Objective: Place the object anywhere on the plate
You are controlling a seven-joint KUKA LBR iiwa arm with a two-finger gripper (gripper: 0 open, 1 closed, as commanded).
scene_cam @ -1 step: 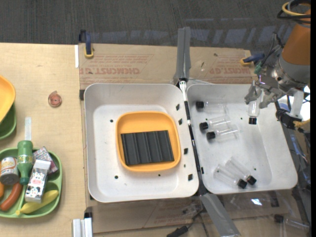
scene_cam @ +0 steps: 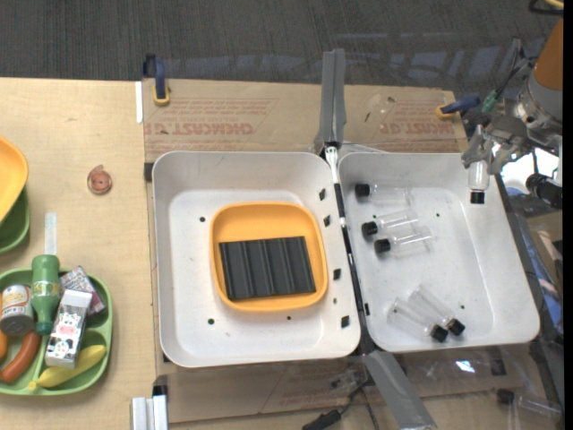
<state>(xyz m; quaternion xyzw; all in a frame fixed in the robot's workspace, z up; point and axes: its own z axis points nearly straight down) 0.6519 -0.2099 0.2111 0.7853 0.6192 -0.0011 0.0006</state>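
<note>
The gripper [scene_cam: 477, 179] hangs over the right bin's [scene_cam: 501, 267] far edge; I cannot tell its jaws' state. Clear vials [scene_cam: 403, 236] may roll and slip before reaching the plate [scene_cam: 269, 218].

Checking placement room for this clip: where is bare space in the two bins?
Left bin: bare floor all around the yellow plate. Right bin: free along the right wall and front left corner; clear vials crowd the left and lower middle. The claw hovers at its upper right.
</note>
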